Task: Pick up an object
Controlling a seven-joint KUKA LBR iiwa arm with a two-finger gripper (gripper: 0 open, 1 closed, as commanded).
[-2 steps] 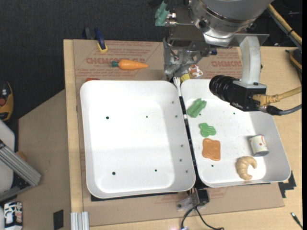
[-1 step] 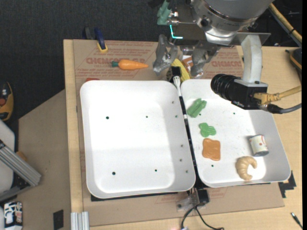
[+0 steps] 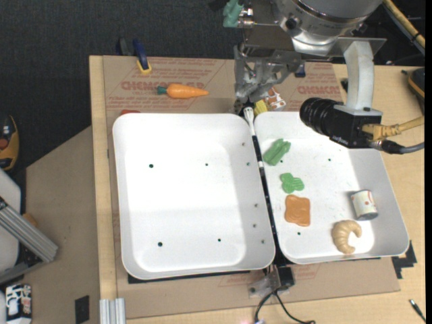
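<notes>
Gripper [image 3: 251, 103] down at the far edge of the bench, just over the seam where the two bins meet; fingers lost in clutter and shadow, so cannot tell whether apart or together, and nothing visibly held between them. A small orange-and-white item [image 3: 274, 100] just beside the gripper, too small to name.

Candidates mostly in the right bin [image 3: 385, 181]: a green leafy piece [image 3: 276, 152] near the divider, a smaller green piece [image 3: 291, 182] below it, an orange flat slab [image 3: 298, 210], a croissant [image 3: 346, 235] near the front rim, a small can [image 3: 364, 204] lying on its side. A toy carrot [image 3: 182, 91] outside on the cardboard, beyond the left bin [image 3: 135, 201].

Probably all light toy food. Green leafy piece nearest the gripper: likely soft and thin, best pinched across its narrow width. Can likely stiff but prone to roll; grasp across the round body. Croissant best taken at its thick middle.
</notes>
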